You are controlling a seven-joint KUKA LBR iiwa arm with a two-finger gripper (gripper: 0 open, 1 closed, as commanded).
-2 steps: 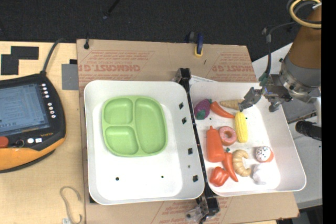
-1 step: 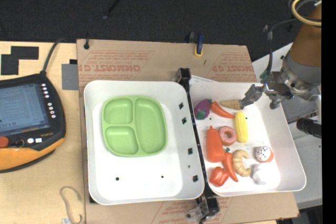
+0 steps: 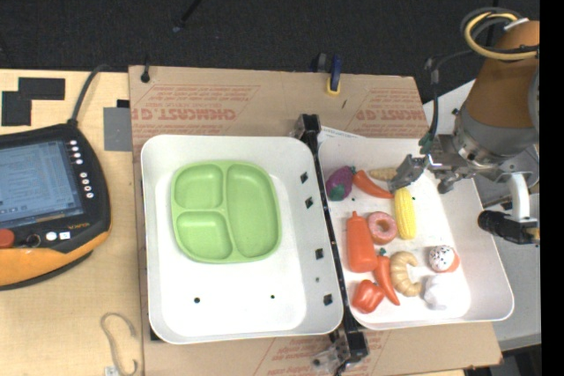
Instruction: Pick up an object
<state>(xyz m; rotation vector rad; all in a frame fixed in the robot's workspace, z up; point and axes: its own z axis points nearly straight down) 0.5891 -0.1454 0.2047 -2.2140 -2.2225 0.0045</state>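
Two white bins are seen; claw is parked just above the corn, and its grip can't be told.

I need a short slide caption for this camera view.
Gripper above toy corn in right bin; green tray in left bin.

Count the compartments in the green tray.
3. The green tray in the left bin has one small compartment at upper left, one small compartment at lower left, and one long compartment down its right side. None appear hidden.
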